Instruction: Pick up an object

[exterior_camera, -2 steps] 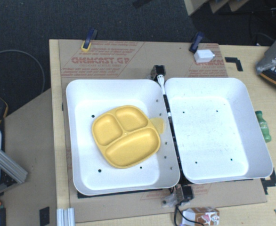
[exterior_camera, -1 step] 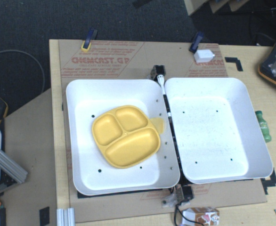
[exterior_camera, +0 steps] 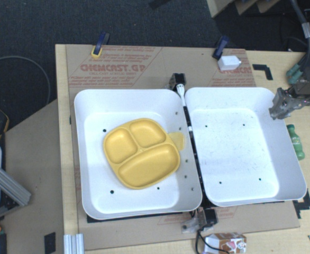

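A yellow divided plate point(exterior_camera: 141, 152) with three compartments lies in the left white bin point(exterior_camera: 89, 142), slightly tilted toward the bin's centre. The gripper point(exterior_camera: 283, 106) hangs at the far right, over the upper right rim of the right white bin point(exterior_camera: 239, 147), well away from the plate. No object is visible between its fingers.
A green marker-like object point(exterior_camera: 295, 141) lies on the bench just outside the right bin's right rim. A small white block point(exterior_camera: 229, 63) and blue clamps point(exterior_camera: 220, 47) sit on the cardboard at the back. Cables and a small box point(exterior_camera: 226, 243) are at the front edge.
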`<state>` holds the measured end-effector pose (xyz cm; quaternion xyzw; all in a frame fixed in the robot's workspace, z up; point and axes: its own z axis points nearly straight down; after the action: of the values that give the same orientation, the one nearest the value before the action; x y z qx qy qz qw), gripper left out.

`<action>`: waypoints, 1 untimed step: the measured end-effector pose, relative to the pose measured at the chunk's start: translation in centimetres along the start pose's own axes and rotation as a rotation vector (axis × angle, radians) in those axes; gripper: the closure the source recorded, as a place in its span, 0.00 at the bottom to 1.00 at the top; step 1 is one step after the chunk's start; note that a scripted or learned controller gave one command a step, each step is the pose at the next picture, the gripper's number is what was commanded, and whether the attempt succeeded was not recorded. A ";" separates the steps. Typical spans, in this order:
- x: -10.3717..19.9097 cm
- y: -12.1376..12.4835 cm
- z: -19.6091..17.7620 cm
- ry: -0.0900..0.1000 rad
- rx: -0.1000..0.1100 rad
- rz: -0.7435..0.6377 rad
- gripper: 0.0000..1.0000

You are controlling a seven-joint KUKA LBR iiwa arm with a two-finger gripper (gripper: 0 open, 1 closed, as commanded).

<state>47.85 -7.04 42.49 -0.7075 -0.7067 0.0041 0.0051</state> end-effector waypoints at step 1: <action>0.9 0.1 10.7 0.000 0.000 0.000 1.00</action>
<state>47.81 -6.10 31.77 -0.7074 -0.7068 0.0039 0.0052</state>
